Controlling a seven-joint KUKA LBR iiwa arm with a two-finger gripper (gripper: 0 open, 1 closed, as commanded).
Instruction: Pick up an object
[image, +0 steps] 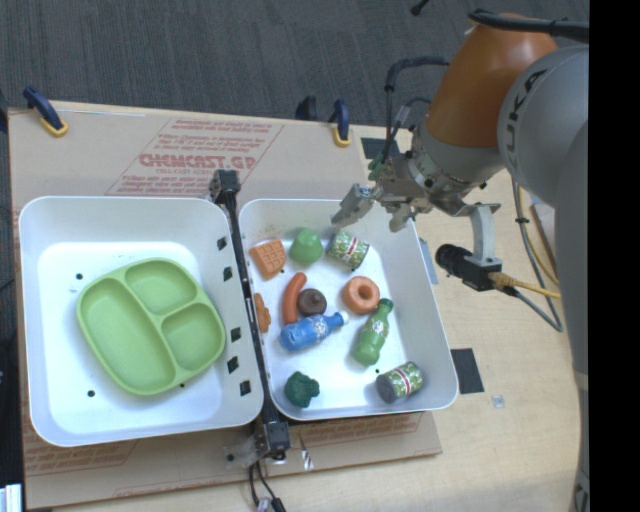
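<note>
on the counter (500, 430) two shallow white bins sit side by side on a printed cardboard sheet (200, 155). over the far rim of the right bin (435, 330) hangs the grey arm with its orange band, and its end effector (378, 208) shows two pale fingers spread apart with nothing between them, hovering just above the bin's upper right corner, near one green can (348, 249).

the right bin holds ten toys: two green cans, the second (400, 381) by the near right corner; one green bottle (371, 333); one blue bottle (310, 329); one glazed donut (360, 294); one chocolate donut (313, 301); one sausage (292, 296); one green pear-like fruit (306, 246); one orange waffle (268, 257); one broccoli (301, 388). a small orange piece (262, 312) lies against the left wall. they lie close together, the blue bottle touching the chocolate donut.

the left bin (45, 400) carries one light green divided plate (150, 325) with three compartments. three clamps, two of them blue (45, 110), grip the cardboard's far edge.
</note>
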